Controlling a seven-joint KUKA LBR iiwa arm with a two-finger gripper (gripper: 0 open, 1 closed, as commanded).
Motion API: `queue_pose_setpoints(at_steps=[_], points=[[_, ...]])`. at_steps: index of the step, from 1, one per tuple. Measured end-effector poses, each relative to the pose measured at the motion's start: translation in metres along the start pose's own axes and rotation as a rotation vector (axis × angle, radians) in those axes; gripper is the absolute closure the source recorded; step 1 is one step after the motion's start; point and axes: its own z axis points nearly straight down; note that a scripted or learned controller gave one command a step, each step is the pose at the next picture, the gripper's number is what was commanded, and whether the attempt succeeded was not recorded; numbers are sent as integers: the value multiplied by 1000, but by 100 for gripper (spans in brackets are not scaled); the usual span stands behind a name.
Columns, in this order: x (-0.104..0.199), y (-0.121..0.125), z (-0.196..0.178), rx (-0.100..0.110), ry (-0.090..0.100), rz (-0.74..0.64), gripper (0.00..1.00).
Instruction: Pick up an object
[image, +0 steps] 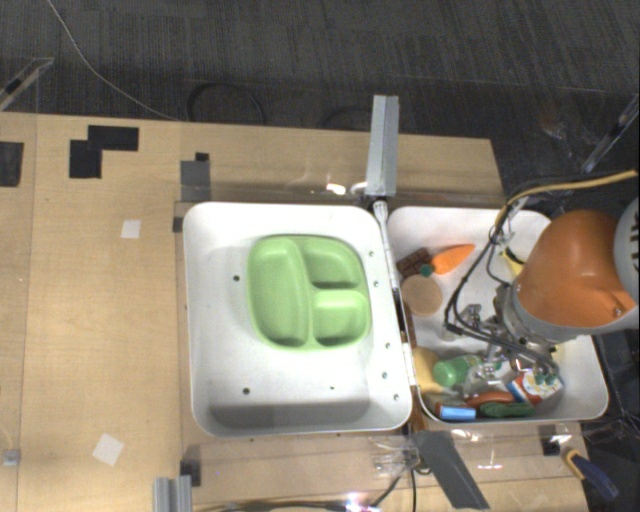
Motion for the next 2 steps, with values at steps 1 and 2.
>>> queue_pose_setpoints(at_steps=[1, 2], points=[[-59, -23, -7, -6, 19, -162, 0], [-116, -5, 7, -5, 15, -170, 0]])
